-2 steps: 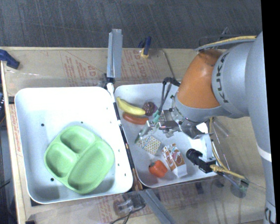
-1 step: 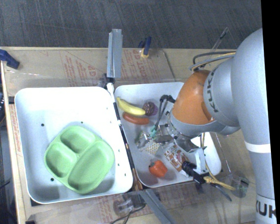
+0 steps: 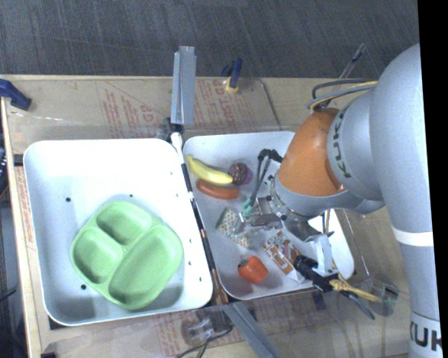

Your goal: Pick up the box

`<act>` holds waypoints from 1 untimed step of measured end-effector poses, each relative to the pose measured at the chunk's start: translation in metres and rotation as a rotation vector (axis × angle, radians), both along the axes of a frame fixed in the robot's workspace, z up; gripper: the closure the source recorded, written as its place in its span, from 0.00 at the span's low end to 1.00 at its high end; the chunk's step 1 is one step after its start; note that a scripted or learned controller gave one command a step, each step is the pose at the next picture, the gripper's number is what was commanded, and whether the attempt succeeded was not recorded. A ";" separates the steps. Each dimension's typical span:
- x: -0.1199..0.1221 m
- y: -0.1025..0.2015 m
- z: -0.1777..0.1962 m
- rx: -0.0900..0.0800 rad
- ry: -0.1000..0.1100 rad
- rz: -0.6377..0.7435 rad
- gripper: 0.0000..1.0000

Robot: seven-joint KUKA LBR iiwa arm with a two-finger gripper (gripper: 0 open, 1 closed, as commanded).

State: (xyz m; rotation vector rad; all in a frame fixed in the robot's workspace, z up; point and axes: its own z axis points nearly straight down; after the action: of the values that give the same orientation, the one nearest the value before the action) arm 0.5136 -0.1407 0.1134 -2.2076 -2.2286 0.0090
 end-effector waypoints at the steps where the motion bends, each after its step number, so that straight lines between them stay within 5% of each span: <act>1: 0.000 0.000 0.000 0.000 -0.001 0.000 0.00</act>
State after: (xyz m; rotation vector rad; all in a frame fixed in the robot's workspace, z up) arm 0.5138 -0.1407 0.1135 -2.2081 -2.2292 0.0086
